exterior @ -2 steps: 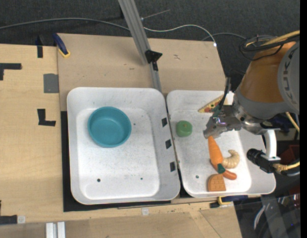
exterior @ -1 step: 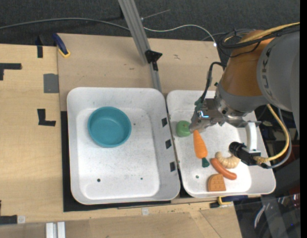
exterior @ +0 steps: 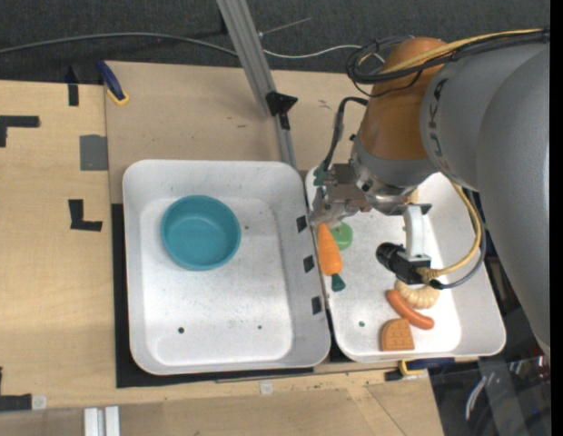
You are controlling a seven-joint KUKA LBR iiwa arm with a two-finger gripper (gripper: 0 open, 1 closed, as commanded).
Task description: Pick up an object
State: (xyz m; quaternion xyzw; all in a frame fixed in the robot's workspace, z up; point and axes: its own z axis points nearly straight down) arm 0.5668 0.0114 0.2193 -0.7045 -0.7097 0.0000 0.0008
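My gripper hangs over the left edge of the right bin, close to the wall between the two bins. Directly below it an orange toy carrot points down along that wall, its top end right at the gripper's tip. Whether the carrot is gripped or only lies under the gripper is unclear. A green piece sits just right of the carrot, and a small teal piece lies under its lower end.
The left bin holds a blue bowl. In the right bin's front lie a pale bread roll, a red sausage and an orange cracker. The arm's grey and orange body covers the right bin's far half.
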